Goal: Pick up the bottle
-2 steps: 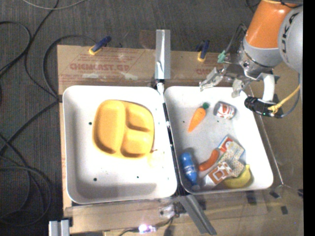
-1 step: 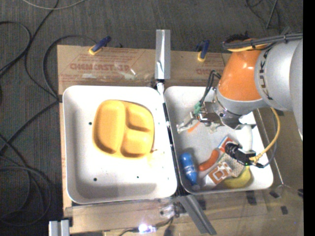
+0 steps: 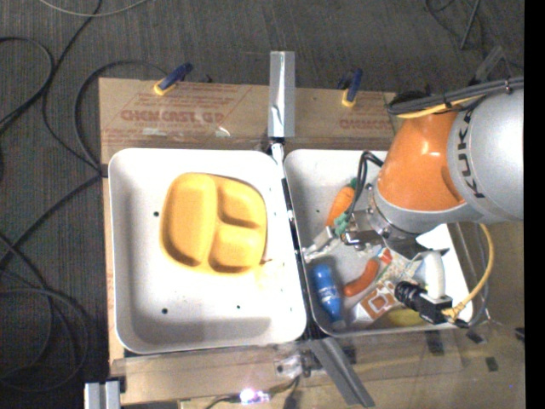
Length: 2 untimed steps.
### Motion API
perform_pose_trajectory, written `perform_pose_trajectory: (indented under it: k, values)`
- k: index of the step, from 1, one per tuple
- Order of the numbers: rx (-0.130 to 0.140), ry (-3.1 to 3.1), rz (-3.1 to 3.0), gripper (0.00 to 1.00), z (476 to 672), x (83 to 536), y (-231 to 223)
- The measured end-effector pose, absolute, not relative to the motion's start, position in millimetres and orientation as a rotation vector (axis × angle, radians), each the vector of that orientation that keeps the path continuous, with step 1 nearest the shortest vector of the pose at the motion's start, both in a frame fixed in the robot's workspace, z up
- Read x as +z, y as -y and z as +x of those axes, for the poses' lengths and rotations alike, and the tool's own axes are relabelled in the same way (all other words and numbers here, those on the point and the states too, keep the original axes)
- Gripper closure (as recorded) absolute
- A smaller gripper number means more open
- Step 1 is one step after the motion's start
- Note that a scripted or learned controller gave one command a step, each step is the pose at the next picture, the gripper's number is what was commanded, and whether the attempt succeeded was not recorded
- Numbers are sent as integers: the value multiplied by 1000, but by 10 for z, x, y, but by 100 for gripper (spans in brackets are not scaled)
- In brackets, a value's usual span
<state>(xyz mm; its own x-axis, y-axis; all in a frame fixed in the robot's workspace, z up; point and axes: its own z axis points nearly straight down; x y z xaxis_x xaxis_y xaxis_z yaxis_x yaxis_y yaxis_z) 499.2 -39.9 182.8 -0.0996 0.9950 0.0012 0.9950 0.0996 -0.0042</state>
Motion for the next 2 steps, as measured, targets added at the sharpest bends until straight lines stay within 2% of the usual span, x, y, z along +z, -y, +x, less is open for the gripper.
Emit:
perform_pose_trajectory:
  k: [1,2]
  values:
    - [4,2439,-1975,0,4834,1828,-250]
    - [4,2485,-1922,0,4836,1831,671]
